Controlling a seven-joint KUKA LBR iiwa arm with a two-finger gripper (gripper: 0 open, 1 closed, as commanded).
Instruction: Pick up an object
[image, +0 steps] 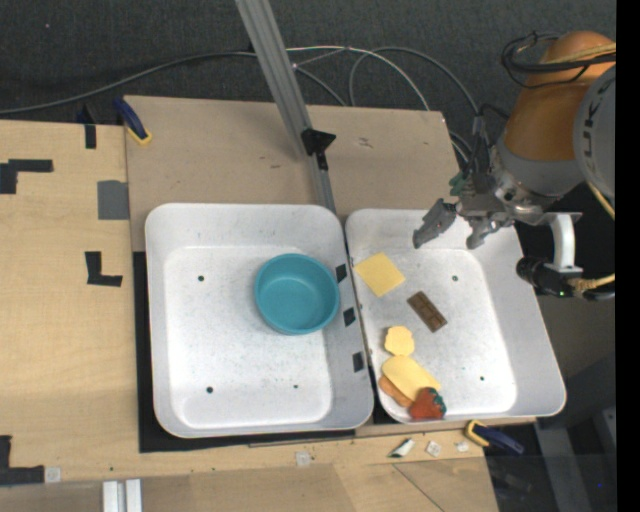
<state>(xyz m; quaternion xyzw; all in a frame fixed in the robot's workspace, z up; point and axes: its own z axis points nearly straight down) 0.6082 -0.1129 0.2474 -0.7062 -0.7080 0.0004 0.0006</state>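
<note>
The gripper (455, 228) hangs over the far edge of the right bin (520, 345), its two fingers spread apart with nothing between them. The nearest candidate, a pale yellow square slice (380, 273), lies flat to the gripper's left and toward the camera, near the bin's left wall. A small brown bar (427, 311) lies just beyond it, long axis diagonal. Yellow pieces and a red item (428, 404) cluster at the near corner. The left bin (180, 300) holds a teal bowl (296, 292), upright.
</note>
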